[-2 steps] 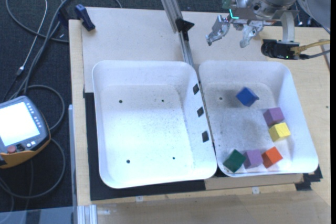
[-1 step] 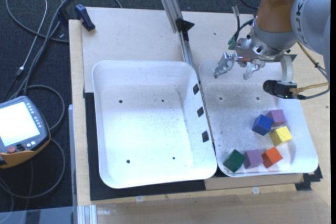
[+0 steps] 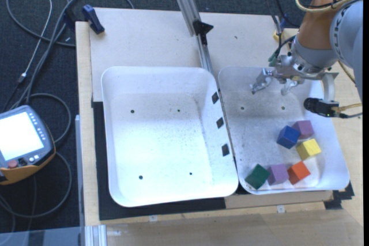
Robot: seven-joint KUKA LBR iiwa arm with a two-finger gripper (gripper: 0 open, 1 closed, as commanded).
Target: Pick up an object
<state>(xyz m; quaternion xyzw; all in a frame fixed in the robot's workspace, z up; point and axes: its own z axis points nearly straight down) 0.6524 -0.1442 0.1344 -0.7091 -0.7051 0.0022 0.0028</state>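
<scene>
Right bin is holding six small blocks clustered near its front right corner: blue block, purple, yellow, orange, lilac, green. Gripper is hovering over the bin's back, jaws spread, gripping nothing.

A robotics lab: teach pendant, loose cables, bench-mounted white bins.

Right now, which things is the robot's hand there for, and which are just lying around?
For the job: hand; right bin; blue block; purple block; yellow block; orange block; lilac block; green block.

Just lying around: left bin; blue clamp; control pad; cables.
</scene>
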